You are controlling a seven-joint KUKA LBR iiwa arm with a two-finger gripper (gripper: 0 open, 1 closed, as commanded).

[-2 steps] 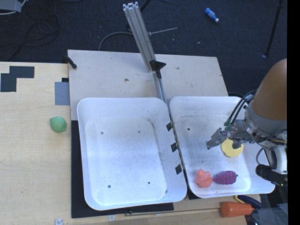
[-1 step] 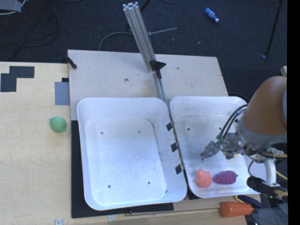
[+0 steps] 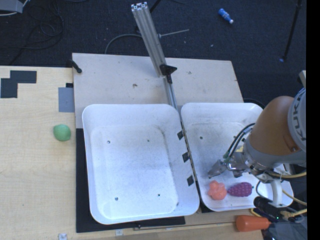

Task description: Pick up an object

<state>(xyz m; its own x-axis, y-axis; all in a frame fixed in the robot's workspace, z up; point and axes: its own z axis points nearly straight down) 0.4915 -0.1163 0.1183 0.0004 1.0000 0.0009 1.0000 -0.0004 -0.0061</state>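
salmon-pink lumpy soft object [image 3: 217, 190] lies in the near part of the right shallow white plastic bin [image 3: 215, 119], close to that bin's front rim. purple knobbly berry-shaped object [image 3: 240, 189] sits just beside the pink one, on its right, the two close but whether touching i cannot tell.

grey arm with orange band [image 3: 274, 129] comes in over the right bin's right side and covers that corner. two-finger metal gripper [image 3: 218, 171] hangs just above and behind the pink object, tip pointing toward the bin's left wall. claw state: cannot tell, too small and dark to read. nothing seen between it and the pink object that settles contact either way.

left shallow white plastic bin [image 3: 100, 119] lies alongside the right bin, sharing the middle divide with black clips [image 3: 186, 156].

green round ball [image 3: 62, 132] rests on the pale wooden bench surface [image 3: 30, 184], well left of the left bin. orange cylindrical handle [image 3: 252, 222] lies in front of the right bin, outside its front rim. slanted aluminium rail [image 3: 151, 36] rises behind both bins. small blue object [image 3: 225, 16] lies on the dark floor far behind the right bin.
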